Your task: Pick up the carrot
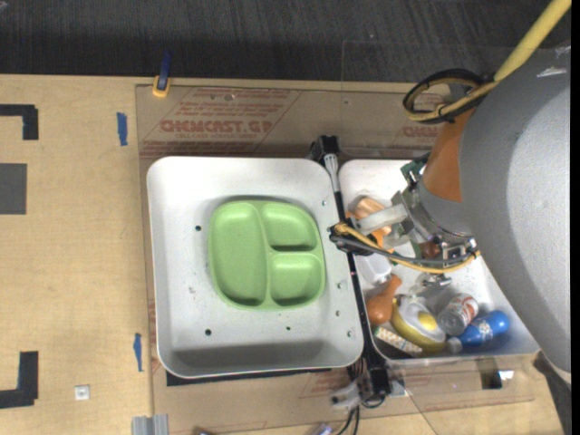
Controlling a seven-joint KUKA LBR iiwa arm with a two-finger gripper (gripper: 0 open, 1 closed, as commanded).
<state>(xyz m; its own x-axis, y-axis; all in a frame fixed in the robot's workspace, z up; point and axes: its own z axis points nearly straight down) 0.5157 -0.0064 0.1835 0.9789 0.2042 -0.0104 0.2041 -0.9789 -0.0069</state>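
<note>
While hanging over right bin [497,284], can't tell state of jaws tbh; carrot [382,304] lying beside yellow banana [419,326], green plate [266,253] in left bin [172,270].

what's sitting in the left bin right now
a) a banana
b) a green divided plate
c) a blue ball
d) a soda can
b: the green divided plate lies in the middle of the left bin, while the small mixed items are heaped in the right bin under the arm.
</note>
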